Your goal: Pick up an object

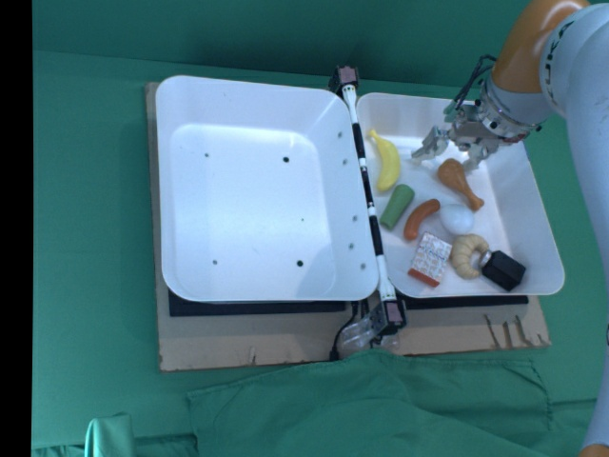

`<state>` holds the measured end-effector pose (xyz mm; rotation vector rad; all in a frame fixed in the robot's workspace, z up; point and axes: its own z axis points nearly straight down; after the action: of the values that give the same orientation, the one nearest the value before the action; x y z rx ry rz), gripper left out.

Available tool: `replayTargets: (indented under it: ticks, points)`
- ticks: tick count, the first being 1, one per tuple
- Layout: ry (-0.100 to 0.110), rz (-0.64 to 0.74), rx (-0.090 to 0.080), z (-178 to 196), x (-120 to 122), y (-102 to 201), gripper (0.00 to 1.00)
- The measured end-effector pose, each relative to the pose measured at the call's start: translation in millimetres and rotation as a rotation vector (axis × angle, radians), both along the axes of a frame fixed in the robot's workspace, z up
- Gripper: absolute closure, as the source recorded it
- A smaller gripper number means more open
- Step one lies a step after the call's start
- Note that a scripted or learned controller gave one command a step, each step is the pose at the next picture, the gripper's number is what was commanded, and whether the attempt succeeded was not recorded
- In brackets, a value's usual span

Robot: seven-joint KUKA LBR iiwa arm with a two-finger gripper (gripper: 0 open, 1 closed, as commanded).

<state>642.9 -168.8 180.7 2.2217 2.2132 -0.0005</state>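
From the fixed camera above the bench, the gripper (447, 150) hangs over the upper part of the right bin (539, 225), its two fingers spread apart with nothing between them. One fingertip sits just above the drumstick (460, 183), an orange-brown toy that lies on the bin floor directly below the wrist. To the left of the gripper a banana (385, 160) lies near the bin's left wall. Below it a green pickle (397, 206) rests beside an orange sausage (421, 218), with a white egg (457, 219) just right of the sausage. Nearer the bin's front edge are a small printed packet (430, 259), a pale croissant (469, 255) and a black block (502, 270), the last two touching. The left bin (190, 112) lies alongside, divided from the right one by a striped bar (366, 193).
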Motion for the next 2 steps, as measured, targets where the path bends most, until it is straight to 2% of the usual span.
replayTargets:
  ticks: [1,2]
  points:
    - [-0.010,-0.002,-0.005,18.8,0.9,-0.8,1.00]
    - [-0.008,-0.002,-0.005,18.1,0.6,-0.5,0.00]
